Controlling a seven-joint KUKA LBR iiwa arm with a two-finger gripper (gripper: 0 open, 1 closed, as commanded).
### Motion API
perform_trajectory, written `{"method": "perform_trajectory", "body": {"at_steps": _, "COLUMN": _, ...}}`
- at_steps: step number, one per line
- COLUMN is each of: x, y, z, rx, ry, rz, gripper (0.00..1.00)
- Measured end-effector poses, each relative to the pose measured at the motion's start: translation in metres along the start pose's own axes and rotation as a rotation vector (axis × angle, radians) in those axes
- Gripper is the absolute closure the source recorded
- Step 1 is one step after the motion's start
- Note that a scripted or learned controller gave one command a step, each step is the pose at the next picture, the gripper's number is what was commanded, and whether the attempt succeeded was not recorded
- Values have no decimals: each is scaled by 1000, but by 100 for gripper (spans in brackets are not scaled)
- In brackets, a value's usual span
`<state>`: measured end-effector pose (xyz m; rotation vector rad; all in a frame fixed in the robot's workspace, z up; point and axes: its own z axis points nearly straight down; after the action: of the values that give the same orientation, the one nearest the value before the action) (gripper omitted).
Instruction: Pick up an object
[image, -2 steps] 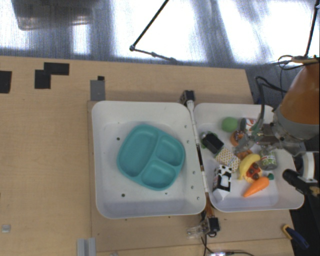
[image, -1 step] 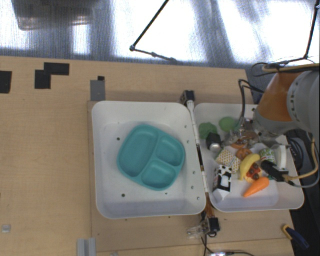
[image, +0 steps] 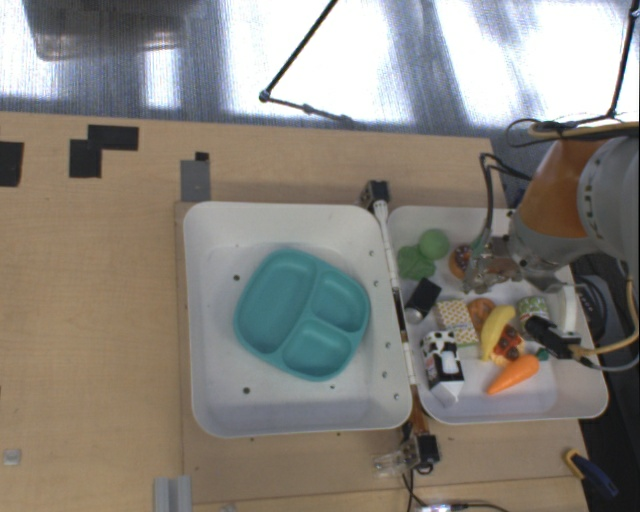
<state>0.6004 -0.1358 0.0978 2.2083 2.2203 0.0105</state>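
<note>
1. My grey two-finger gripper (image: 487, 272) hangs low over the right white plastic bin (image: 580, 400); I cannot tell how it stands.
2. Just at 6 o'clock of it lies a small round brown toy (image: 481, 309), beside the curved yellow banana (image: 496, 331). I should descend straight and centred, because the things are crowded.
3. At 9 o'clock, the left white bin (image: 210, 330) holds a teal divided plate (image: 302, 313). Both bins rest on the light wooden bench (image: 90, 350).
</note>
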Motion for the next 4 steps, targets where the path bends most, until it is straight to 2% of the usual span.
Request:
{"method": "perform_trajectory", "body": {"at_steps": 1, "x": 0, "y": 0, "z": 0, "rx": 0, "ry": 0, "rz": 0, "gripper": 0}}
{"method": "perform_trajectory", "body": {"at_steps": 2, "x": -6, "y": -59, "z": 10, "rx": 5, "ry": 1, "rz": 3, "gripper": 0}}
{"method": "perform_trajectory", "body": {"at_steps": 3, "x": -34, "y": -48, "z": 11, "rx": 9, "ry": 9, "rz": -1, "gripper": 0}}
{"method": "perform_trajectory", "body": {"at_steps": 4, "x": -2, "y": -86, "z": 10, "rx": 2, "ry": 0, "rz": 5, "gripper": 0}}
